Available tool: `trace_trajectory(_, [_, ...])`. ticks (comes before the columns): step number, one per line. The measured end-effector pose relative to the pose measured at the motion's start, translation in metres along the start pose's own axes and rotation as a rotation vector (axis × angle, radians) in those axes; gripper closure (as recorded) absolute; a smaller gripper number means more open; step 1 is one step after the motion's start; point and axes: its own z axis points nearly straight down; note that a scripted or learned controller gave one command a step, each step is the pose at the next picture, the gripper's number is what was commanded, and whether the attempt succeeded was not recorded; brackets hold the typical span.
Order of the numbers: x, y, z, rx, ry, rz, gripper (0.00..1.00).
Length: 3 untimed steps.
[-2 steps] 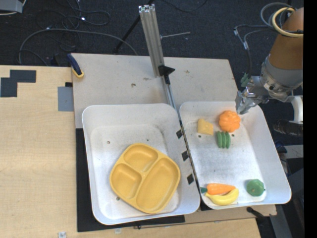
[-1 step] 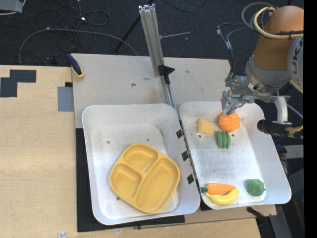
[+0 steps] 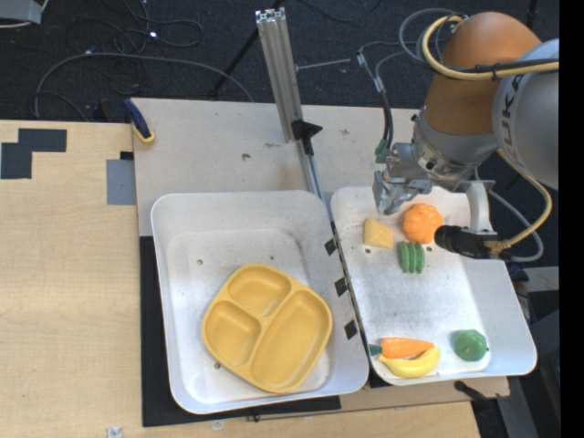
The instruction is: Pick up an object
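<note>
At the near edge of your right bin [image 3: 511,336] lie a banana [image 3: 412,364] with a carrot [image 3: 404,346] touching it, and a green pepper [image 3: 470,344] just to their right. In the left bin [image 3: 173,245] sits a yellow divided plate [image 3: 266,326]. Farther back on the right you see a green pod [image 3: 411,257], a pale yellow wedge [image 3: 379,234] and an orange fruit [image 3: 422,223] crowded together. The tool [image 3: 394,194] hangs just beyond them at the far rim; you cannot tell how far it is open. A metal post [image 3: 283,76] stands on the table [image 3: 219,144] behind.
</note>
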Motion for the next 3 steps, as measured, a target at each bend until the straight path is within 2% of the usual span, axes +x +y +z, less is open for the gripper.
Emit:
trace_trajectory(1, [0.052,0.000,0.013,0.000,-0.001,0.000,1.00])
trace_trajectory(3, [0.145,-0.023,0.009,0.001,-0.002,0.000,1.00])
